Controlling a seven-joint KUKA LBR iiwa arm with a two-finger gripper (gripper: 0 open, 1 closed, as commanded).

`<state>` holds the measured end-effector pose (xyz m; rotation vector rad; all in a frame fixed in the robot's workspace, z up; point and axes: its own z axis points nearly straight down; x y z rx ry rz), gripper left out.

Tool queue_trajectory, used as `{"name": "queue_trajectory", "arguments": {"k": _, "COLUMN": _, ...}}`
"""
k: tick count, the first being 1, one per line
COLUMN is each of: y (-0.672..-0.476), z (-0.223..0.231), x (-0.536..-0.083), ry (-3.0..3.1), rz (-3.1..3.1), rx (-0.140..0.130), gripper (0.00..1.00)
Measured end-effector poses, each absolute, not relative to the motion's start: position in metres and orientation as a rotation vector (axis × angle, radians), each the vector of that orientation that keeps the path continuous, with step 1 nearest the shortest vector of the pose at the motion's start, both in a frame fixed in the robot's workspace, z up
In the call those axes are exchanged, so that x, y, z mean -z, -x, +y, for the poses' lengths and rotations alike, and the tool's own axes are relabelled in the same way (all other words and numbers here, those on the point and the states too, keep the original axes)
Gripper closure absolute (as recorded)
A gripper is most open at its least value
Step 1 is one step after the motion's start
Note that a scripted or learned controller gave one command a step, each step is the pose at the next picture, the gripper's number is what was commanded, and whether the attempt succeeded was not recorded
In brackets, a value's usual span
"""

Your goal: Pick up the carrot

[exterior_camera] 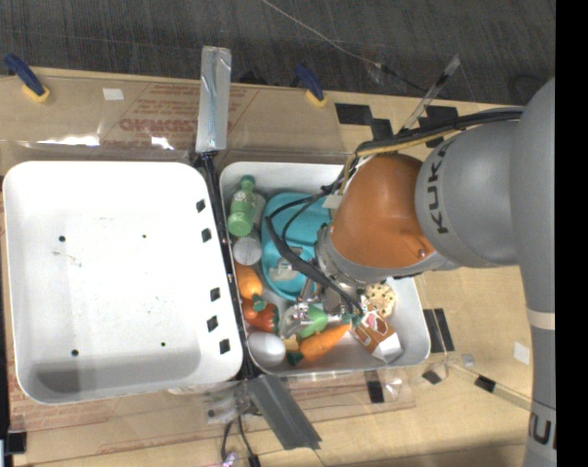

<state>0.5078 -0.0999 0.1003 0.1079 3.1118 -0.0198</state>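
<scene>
Just fingers (313, 317) over carrot (323, 343)

Arm (489, 197) entered from the right, grey link angled down and leftward. Orange band (377, 212) above the wrist faced the camera, bulking over the wrist assembly. Black cables (284, 246) looped off the wrist's left side. Gripper (312, 317) pointed steeply downward, below and left of the orange band. Metal parts of the fingers showed beneath the wrist, but their spread could not be made out.
</scene>
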Motion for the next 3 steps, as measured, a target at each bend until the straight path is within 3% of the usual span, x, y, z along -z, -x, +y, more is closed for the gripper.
{"name": "queue_trajectory", "arguments": {"k": 1, "y": -0.563, "z": -0.122, "x": -0.094, "ry": -0.033, "rz": 3.135, "rx": 0.002, "gripper": 0.00}}
{"name": "queue_trajectory", "arguments": {"k": 2, "y": -0.563, "z": -0.122, "x": -0.103, "ry": -0.025, "rz": 3.141, "rx": 0.003, "gripper": 1.00}}
{"name": "queue_trajectory", "arguments": {"k": 3, "y": -0.594, "z": -0.099, "x": -0.102, "ry": -0.079, "rz": 3.162, "rx": 0.007, "gripper": 1.00}}
